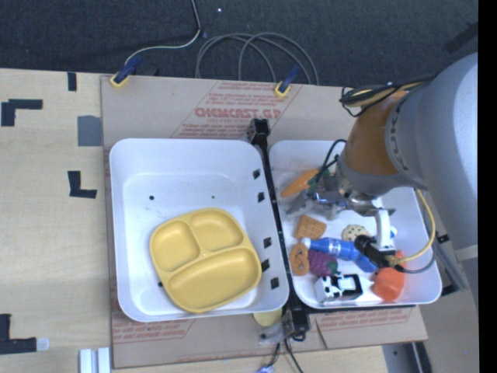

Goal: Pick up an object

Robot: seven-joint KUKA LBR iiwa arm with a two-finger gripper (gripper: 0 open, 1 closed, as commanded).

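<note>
Camera view, fixed above bench, slanted down. Grey arm [446, 123] with orange band [371, 142] entering from the right, bulking over the upper half of the right bin [423, 286]. Left bin [132, 169] alongside, touching along a black divider, holding a yellow divided plate [206, 259] in its lower half, three compartments, nothing seen on it. Brown cardboard sheet [225, 111] under both bins, clamped at the far edge by two clips.

Gripper [326, 196] low in the right bin, near its upper left, wrist hardware over it; opening cannot tell, too tangled and blurred. Nothing visibly held.

Objects in right bin, all loose. Orange carrot-like piece [299, 183] just left of the gripper, tilted. Waffle-patterned tan square [311, 227] just below the gripper, apart from it. Blue bottle [338, 249] lying flat across the bin's middle, below the square. Purple lump [319, 262] touching the bottle's underside. Small brown piece [299, 258] beside the lump, toward the divider. Black-and-white item [342, 286] near the front wall. Orange block [389, 284] in the front right corner. Spotted cookie [355, 231] right of the square.
</note>
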